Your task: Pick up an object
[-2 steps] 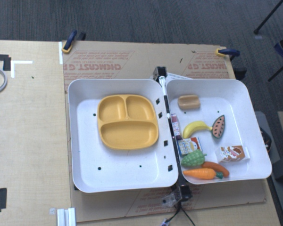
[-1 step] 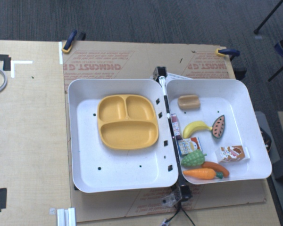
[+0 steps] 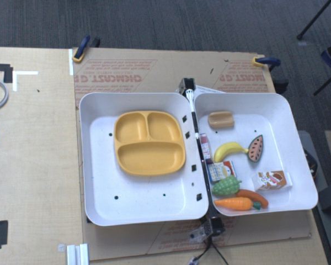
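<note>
The right bin (image 3: 281, 110) holds several toy foods. A tan bread loaf (image 3: 220, 120) lies near its back left. A yellow banana (image 3: 230, 150) sits mid-bin beside a watermelon slice (image 3: 256, 148). A small picture card (image 3: 219, 171) lies against the left wall, with a green bumpy vegetable (image 3: 226, 186) just below it. Two orange carrots (image 3: 241, 201) rest along the front wall. A white and brown snack packet (image 3: 273, 180) sits at the front right.
The left bin (image 3: 94, 148) carries a yellow three-compartment plate (image 3: 149, 142). A thin red and white packet (image 3: 203, 146) lies by the divider between the bins. Blue clamps (image 3: 81, 47) (image 3: 266, 62) pin the cardboard sheet under the bins.
</note>
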{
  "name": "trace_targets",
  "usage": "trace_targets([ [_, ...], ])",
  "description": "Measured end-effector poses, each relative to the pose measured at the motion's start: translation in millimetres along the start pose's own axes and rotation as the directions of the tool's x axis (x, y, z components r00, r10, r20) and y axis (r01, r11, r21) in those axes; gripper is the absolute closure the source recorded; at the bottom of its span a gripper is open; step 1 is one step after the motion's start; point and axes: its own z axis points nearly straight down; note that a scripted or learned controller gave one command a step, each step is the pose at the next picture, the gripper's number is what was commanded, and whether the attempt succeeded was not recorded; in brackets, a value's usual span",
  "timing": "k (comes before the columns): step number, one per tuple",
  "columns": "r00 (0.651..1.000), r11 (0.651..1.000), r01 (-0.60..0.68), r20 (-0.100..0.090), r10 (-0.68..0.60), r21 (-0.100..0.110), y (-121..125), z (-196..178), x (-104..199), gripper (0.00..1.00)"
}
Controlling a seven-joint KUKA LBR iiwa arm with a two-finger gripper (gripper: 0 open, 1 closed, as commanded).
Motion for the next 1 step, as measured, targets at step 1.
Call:
trace_targets([
  [1, 0.859, 0.859, -0.511, -0.011, 0.511, 0.020, -6.6, 276.3, 20.8, 1.00],
])
